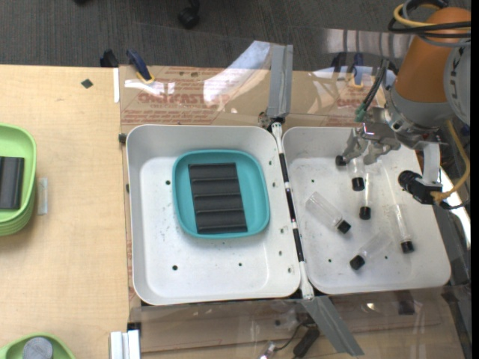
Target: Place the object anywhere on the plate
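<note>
A teal plate (257, 200) lies in the left bin (150, 253), with a dark ridged block (217, 195) on its middle. Several clear vials with black caps lie scattered in the right bin (419, 275), among them one vial (326, 209) near the centre and another vial (372, 248) toward the front. My gripper (358, 157) hangs over the back of the right bin, just above a short vial (358, 181). Its fingers are spread and nothing shows between them.
The grey arm with its orange band (430, 58) comes in from the upper right, and a black cable loops beside it. A cardboard sheet (194, 92) lies behind the bins. Green dishes (15, 182) sit on the wooden table at far left.
</note>
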### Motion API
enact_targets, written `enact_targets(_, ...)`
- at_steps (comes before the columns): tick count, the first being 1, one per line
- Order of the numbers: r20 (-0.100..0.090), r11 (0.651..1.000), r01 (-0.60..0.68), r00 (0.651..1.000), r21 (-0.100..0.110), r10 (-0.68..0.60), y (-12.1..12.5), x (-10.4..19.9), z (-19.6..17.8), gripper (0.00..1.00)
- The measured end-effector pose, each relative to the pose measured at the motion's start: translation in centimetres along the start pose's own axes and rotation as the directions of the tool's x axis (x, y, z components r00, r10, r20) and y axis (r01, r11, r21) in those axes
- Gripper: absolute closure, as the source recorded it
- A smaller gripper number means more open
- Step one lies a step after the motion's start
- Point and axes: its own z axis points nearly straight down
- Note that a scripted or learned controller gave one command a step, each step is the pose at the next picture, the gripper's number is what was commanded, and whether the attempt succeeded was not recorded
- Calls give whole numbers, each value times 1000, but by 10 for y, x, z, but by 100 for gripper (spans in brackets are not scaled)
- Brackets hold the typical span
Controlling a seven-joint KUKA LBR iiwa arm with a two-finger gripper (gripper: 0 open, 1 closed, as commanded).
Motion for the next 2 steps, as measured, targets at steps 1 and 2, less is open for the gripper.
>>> enact_targets(1,-1,997,73,997,0,-73,11,18,15,100)
enact_targets(2,0,978,211,978,-3,-211,26,81,-3,100)
